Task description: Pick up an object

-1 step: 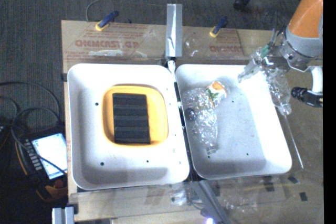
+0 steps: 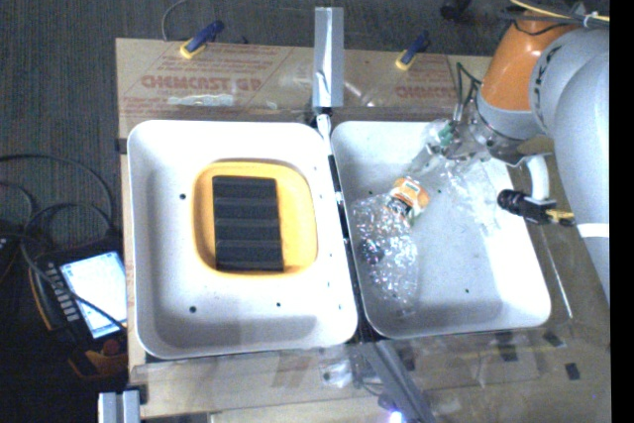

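A crushed clear plastic bottle [image 2: 386, 248] with an orange neck band [image 2: 408, 195] lies in the right bin [image 2: 515, 302], slanting from the bin's middle toward its front left. My gripper [image 2: 448, 140] hangs over the back of the right bin, up and to the right of the bottle's orange end and apart from it. Nothing shows between the fingers. Below the gripper, a patch of clear crinkled plastic [image 2: 466, 181] lies on the bin floor. In the left bin [image 2: 158, 312] sits a yellow dish with a black ribbed block [image 2: 248, 223] in it.
A grey upright post [image 2: 328, 54] stands behind the seam between the bins. Two blue-and-yellow clamps [image 2: 201, 38] [image 2: 413, 48] hold the board at the back. The arm's grey body and orange band [image 2: 520, 64] fill the right side above the right bin.
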